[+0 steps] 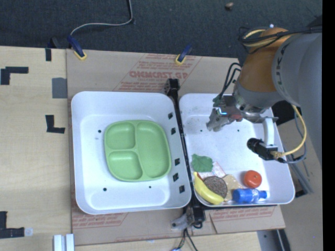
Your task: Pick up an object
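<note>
My gripper (215, 123) hangs over the far part of the right bin (285, 179), above bare white floor. Nothing shows between its fingers. The objects lie at the near end of that bin: a green leafy piece (202, 163), a yellow banana (205, 191), a brown round item (214, 184), an orange-red tomato (253, 179) and a blue bottle (247, 195). They sit well below the gripper in the view, apart from it.
The left bin (84, 114) holds a green divided plate (137, 150). A black divider (178, 135) runs between the bins. The arm's grey and orange body (267, 72) covers the right bin's far right corner. Cardboard lies under both bins.
</note>
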### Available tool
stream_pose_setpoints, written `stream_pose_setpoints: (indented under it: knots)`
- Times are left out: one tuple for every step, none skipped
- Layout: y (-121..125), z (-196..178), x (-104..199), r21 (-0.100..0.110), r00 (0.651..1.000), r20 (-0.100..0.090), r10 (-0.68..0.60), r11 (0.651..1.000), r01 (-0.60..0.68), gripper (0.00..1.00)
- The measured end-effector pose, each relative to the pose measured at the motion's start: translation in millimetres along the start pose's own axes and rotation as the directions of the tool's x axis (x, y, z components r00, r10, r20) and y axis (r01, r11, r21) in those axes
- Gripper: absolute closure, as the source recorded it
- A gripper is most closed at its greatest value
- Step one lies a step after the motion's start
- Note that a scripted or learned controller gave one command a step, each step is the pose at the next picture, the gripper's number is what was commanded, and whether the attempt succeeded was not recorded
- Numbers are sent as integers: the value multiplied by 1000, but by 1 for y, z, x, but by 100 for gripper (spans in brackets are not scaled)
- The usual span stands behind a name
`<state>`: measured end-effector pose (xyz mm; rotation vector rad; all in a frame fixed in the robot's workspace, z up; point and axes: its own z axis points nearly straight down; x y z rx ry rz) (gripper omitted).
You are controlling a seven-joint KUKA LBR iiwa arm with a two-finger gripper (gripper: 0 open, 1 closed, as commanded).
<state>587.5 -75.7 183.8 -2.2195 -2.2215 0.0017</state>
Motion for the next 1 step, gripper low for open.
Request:
stream_pose_setpoints:
  knots:
    - [9, 0, -1, 0, 1000, 0, -1, 1000, 1, 100]
